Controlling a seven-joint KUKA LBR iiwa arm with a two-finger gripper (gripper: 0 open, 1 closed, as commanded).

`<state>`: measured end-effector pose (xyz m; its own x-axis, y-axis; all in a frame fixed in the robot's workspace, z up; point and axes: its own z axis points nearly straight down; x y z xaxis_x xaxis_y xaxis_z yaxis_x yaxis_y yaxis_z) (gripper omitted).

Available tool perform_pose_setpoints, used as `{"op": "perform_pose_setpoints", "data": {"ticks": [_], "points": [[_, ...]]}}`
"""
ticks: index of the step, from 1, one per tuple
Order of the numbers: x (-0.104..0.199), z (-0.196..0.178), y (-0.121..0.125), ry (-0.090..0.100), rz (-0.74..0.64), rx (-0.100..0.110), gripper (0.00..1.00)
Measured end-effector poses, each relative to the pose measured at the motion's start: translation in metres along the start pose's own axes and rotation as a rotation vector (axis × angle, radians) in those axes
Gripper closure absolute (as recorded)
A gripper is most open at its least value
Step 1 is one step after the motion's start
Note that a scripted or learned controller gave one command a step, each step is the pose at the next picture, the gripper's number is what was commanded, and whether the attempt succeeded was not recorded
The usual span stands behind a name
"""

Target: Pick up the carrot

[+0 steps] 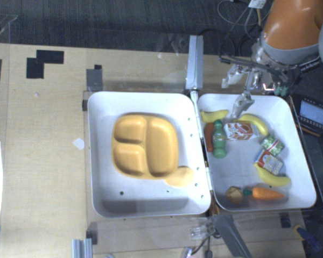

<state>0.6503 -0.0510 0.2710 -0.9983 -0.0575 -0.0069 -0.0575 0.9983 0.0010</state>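
Observation:
The carrot (pixel 267 194) is orange with a small green end and lies flat near the front edge of the right bin (pixel 304 168). My gripper (pixel 239 107) hangs over the back of that bin, above a yellow banana (pixel 257 123) and a red-and-white carton (pixel 239 130). It is well behind the carrot and apart from it. Nothing is visibly held.
The right bin also holds a green bottle (pixel 219 139), a red sausage-like piece (pixel 209 136), two small cartons (pixel 271 153), a second banana (pixel 273 178) and a brown item (pixel 235 194) beside the carrot. A yellow divided tray (pixel 145 144) lies in the left bin (pixel 99 160).

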Motion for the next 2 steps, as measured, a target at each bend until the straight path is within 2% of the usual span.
{"op": "perform_pose_setpoints", "data": {"ticks": [1, 2], "points": [[-0.022, -0.113, 0.004, -0.001, -0.221, 0.0, 0.0], [-0.012, 0.015, 0.016, 0.003, -0.711, -0.004, 0.0]]}}
